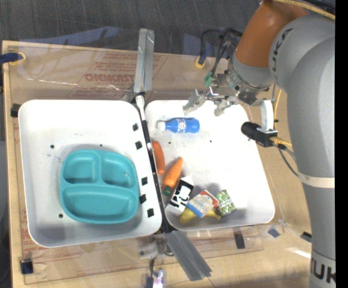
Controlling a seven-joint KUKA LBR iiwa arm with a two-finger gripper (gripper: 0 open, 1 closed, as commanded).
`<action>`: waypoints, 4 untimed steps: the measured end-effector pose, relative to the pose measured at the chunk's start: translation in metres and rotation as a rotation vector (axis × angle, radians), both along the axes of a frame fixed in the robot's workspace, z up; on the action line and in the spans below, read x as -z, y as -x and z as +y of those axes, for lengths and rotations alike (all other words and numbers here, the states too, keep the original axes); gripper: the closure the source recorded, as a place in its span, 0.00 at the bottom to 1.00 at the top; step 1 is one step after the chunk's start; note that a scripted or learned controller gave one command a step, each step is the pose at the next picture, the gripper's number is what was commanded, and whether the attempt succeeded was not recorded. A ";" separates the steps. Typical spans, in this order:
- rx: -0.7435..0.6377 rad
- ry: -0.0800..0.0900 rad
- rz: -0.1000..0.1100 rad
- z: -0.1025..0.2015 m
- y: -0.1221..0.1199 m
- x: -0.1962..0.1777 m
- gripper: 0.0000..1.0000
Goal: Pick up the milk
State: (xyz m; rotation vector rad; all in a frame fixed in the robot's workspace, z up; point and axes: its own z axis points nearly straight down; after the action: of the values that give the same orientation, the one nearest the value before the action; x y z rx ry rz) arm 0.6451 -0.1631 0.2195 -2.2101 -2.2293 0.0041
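The milk (181, 194), a small white carton with black markings, lies near the front of the right bin (255, 161), against the tips of the carrots. My gripper (206, 105) hangs over the far edge of that bin, well behind the milk and just right of a blue bottle (180, 125). Its two fingers (191, 104) are spread open with nothing between them.
Two carrots (169, 174) lie along the right bin's left wall. A yellow and red carton (200, 206) and a green carton (224, 203) sit just right of the milk. In the left bin (36, 161) rests a teal divided plate (99, 185).
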 end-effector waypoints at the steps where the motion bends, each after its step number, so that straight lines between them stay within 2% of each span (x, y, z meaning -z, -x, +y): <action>1: -0.099 0.000 0.000 0.047 0.084 0.108 0.00; 2: -0.143 0.005 -0.005 0.051 0.128 0.098 0.00; 3: -0.261 0.003 -0.015 0.024 0.164 0.125 0.00; 4: -0.620 0.005 -0.013 0.000 0.165 0.126 0.00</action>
State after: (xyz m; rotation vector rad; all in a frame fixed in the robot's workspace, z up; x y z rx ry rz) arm 0.4803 -0.1628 0.0931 -1.4306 -2.8088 -0.0035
